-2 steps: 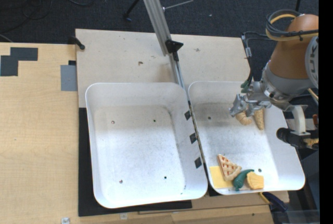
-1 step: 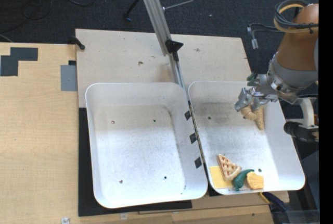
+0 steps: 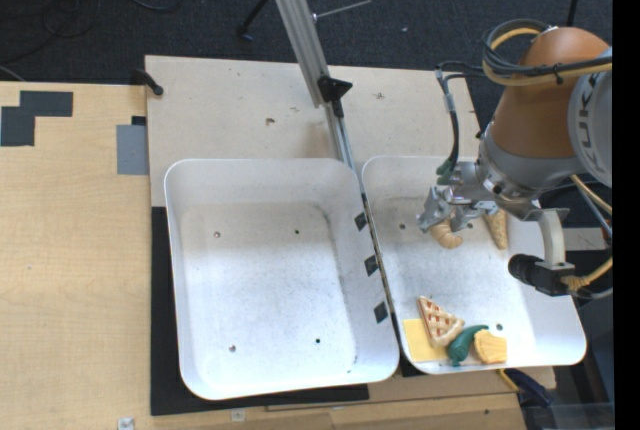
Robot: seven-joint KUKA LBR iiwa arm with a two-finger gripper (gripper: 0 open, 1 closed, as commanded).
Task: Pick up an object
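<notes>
Objects lie in the right bin (image 3: 560,343), lower right of frame: waffle-patterned wedge (image 3: 438,319), yellow flat piece (image 3: 417,340), green item (image 3: 464,343), yellow chunk (image 3: 490,348). Two tan, bread-like pieces (image 3: 448,236) sit right of centre beneath the gripper (image 3: 446,210). Jaw opening and contact: cannot tell.

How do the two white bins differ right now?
The left bin shows a bare speckled floor; the right bin holds toy food: a waffle-like wedge, a green piece, yellow pieces. The gripper hangs over the right bin, not the left bin. Both are shallow, white, round-cornered, side by side.
</notes>
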